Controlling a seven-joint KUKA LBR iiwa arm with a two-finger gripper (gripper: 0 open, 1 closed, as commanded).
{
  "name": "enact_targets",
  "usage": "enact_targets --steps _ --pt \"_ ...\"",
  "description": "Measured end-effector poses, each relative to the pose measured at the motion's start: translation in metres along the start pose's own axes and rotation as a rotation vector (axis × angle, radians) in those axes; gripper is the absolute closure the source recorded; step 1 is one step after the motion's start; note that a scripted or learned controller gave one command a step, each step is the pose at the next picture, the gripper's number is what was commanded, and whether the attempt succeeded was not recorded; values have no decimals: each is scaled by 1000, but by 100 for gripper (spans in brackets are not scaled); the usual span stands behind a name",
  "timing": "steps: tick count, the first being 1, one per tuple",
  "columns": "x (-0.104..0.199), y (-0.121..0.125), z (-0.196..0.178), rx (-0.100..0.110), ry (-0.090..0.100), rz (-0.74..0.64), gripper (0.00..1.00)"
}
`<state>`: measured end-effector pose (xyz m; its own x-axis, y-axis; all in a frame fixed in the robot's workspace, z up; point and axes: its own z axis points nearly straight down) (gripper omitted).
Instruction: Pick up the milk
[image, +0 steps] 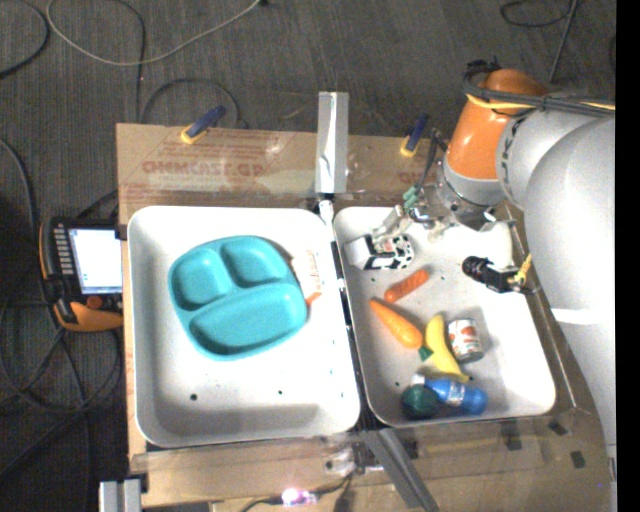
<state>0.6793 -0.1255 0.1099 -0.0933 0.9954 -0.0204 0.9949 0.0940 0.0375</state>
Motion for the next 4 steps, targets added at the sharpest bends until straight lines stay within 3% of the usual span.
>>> enact_targets --steps 1,2,3,4 --pt "4 0 0 -1 -4 -4 0" --pt "6 5 -16 -12 -3 -7 100" --pt "11 3 -11 0 3 -11 0" --pt "26 -7 20 29 15 -76 0"
